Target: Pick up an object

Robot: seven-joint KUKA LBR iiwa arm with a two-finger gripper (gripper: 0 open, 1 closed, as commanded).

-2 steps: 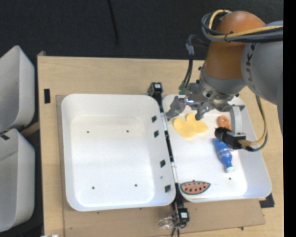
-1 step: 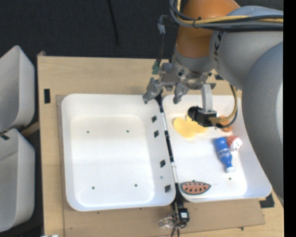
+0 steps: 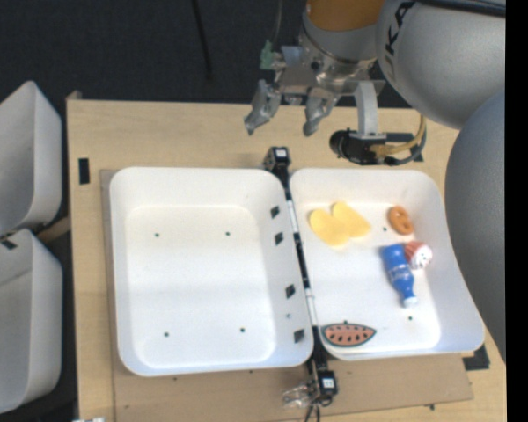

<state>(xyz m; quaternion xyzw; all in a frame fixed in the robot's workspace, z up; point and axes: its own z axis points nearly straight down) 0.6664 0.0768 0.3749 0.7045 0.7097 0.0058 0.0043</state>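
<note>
The arm [image 3: 440, 51] hangs high above the far edge of the bench [image 3: 92, 148], behind the right bin [image 3: 453, 262]. The gripper [image 3: 285, 117] has its two fingers spread apart with nothing between them, so no pick has been made; descent and closing remain. Inside the right bin, the yellow piece [image 3: 339, 224] lies near the far-left corner with open floor around it. The blue bottle [image 3: 398, 273] touches a small white-red item [image 3: 418, 255]. The watermelon slice [image 3: 348, 334] crowds the bin's near rim, and the orange ring [image 3: 399, 220] sits near the far wall
</note>
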